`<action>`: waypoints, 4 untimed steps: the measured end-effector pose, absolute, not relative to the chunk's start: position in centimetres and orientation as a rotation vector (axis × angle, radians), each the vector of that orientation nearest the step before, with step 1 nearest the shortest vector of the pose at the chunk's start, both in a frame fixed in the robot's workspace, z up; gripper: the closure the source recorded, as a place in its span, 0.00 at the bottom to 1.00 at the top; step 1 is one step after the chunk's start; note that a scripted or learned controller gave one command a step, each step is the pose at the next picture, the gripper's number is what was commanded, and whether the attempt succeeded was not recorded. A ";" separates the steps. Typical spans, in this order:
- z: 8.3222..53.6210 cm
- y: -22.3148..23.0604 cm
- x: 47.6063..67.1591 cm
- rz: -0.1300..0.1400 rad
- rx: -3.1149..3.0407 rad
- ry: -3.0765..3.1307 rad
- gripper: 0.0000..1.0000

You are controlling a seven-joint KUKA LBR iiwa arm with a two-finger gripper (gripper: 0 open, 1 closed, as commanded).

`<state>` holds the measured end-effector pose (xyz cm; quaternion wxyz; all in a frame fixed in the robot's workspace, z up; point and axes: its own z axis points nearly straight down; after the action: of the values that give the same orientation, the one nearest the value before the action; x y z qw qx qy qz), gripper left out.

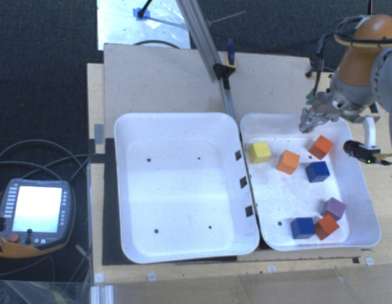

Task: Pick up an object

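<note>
I see the gripper over the right bin's far edge (fingers unclear, I cannot tell), just beside a red block; other blocks lie scattered nearby.

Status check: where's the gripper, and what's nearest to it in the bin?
Gripper over right bin's far edge, nothing seen between fingers. Nearest: red-orange cube, just below it. Blue cube and orange cube close by, apart.

A pale wooden bench stands on dark carpet. A control pendant with cables lies off the bench's left edge.
</note>
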<state>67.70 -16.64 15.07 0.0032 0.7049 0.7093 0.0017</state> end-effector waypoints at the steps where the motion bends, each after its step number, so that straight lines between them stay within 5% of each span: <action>1: 19.6 -16.7 67.5 0.007 2.212 2.221 1.00; 2: 21.9 -16.7 67.7 0.005 2.213 2.223 1.00; 4: 23.0 -7.4 64.2 0.001 2.212 2.232 1.00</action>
<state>64.20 -7.37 22.98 -0.0005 0.7040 0.7102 0.0004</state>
